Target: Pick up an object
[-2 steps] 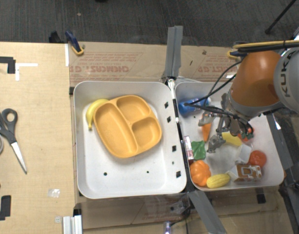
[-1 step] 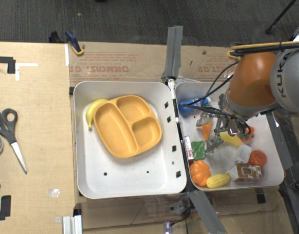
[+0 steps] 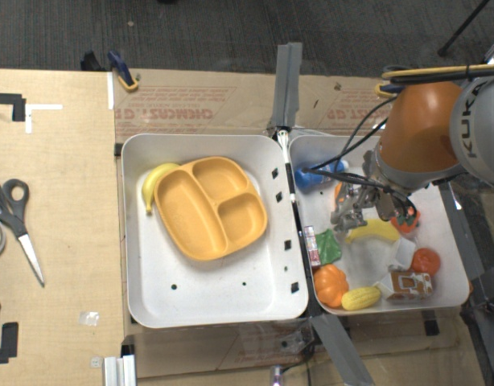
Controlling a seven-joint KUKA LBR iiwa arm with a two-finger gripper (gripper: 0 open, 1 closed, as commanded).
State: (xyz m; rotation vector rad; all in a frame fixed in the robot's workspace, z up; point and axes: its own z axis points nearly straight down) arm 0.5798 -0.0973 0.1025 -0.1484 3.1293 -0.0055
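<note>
Could not tell whether the gripper stood wide or narrow: a dark, blurred tangle of metal and cables under the orange band, working end lost in it. Could not tell either whether anything was gripped. Hung low over the middle of the right bin, just above and touching or nearly touching the small yellow banana.

Small, curved, bright yellow, lying flat roughly across the bin floor, upper left end hidden beneath the gripper. Just beside its right end, a red-orange piece, partly covered and hard to name. Below it, a white scrap, a red ball and a brown-and-white carton.

Along the bin's near edge, an orange pumpkin-like toy touching a yellow oval toy. Further up the left wall, a green piece and a blue toy, half hidden behind cables.

In the left bin, a divided orange plate covering most of a larger banana.
</note>
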